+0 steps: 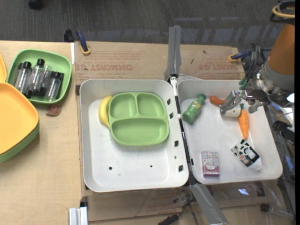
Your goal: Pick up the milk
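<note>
The milk (245,153) is a small black-and-white cow-patterned carton. It lies tilted near the front right corner of the right bin (225,179). My gripper (242,108) hangs over the back right part of that bin, well behind the milk. It is open, and its grey fingers (228,106) straddle the top end of an orange carrot (243,122). Nothing is held between them. The carrot lies between the gripper and the milk.
In the right bin are also a green bottle (193,108), a small orange piece (216,100) and a pink carton (210,164). The left bin (136,172) holds a green divided plate (138,118) over a yellow item (103,110). Left of the bins are a green tray of bottles (40,75) and orange plates (16,121).
</note>
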{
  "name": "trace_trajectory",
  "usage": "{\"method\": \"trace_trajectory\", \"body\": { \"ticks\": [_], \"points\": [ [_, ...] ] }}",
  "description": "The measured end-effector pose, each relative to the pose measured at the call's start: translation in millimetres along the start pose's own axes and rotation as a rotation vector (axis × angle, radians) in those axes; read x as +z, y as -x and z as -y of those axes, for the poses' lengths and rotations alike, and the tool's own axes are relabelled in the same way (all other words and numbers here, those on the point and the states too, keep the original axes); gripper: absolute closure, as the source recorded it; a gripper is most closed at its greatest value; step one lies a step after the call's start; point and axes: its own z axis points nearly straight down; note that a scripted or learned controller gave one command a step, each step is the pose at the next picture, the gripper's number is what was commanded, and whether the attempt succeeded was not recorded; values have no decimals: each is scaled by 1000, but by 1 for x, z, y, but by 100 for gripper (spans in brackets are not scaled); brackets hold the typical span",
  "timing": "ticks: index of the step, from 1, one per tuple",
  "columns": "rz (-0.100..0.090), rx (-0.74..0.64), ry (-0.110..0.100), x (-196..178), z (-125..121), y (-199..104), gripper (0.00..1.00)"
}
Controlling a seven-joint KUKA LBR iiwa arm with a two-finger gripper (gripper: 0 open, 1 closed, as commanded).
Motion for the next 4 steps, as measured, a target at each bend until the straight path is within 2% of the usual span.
{"method": "trace_trajectory", "body": {
  "ticks": [1,2,3,4],
  "points": [
    [0,45,2,3,60,63,0],
    [-1,34,1,129,61,78,0],
    [-1,8,1,181,41,98,0],
    [0,10,4,171,40,99,100]
  ]
}}
